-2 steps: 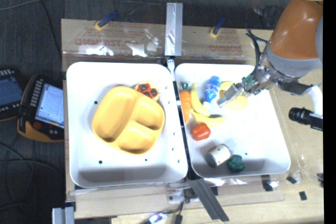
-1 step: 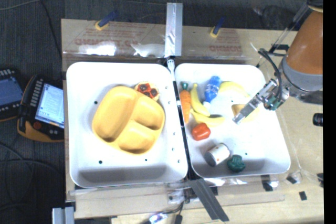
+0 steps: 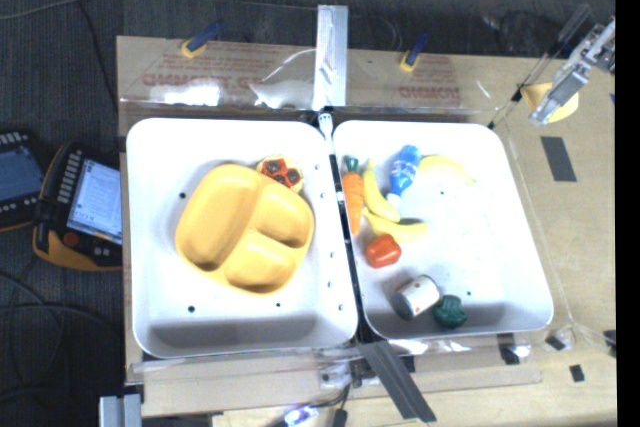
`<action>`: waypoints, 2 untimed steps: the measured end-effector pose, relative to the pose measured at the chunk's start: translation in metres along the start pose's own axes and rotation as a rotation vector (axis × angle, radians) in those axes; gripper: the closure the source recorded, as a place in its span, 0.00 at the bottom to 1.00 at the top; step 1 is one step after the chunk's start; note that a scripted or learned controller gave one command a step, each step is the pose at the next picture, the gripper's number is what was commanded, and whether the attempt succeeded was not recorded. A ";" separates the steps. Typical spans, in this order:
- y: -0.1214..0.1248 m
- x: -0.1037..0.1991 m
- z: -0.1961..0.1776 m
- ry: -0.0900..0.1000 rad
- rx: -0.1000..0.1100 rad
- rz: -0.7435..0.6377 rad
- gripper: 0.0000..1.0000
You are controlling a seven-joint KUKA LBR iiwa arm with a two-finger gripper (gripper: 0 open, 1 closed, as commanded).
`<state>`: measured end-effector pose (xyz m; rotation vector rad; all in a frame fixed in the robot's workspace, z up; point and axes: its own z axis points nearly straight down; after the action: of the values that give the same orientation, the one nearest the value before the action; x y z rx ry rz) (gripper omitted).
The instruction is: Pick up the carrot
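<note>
The carrot (image 3: 353,199) lies in the right bin (image 3: 520,215), tight along the wall next to the left bin (image 3: 150,215) and beside the banana (image 3: 385,215), probably awkward to grasp there, while the tool (image 3: 570,80) waits far from the carrot.

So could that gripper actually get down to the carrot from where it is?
Probably yes. The gripper sits off the right bin's far corner, nothing over the carrot. But the carrot hugs the bin's left wall with a banana beside it.
</note>
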<state>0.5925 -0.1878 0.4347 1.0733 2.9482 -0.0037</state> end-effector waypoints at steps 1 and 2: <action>-0.009 -0.046 0.000 -0.001 -0.001 -0.511 1.00; -0.036 -0.012 0.000 0.000 -0.001 -0.600 1.00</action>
<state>0.5784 -0.2236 0.4349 0.1543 3.1342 -0.0036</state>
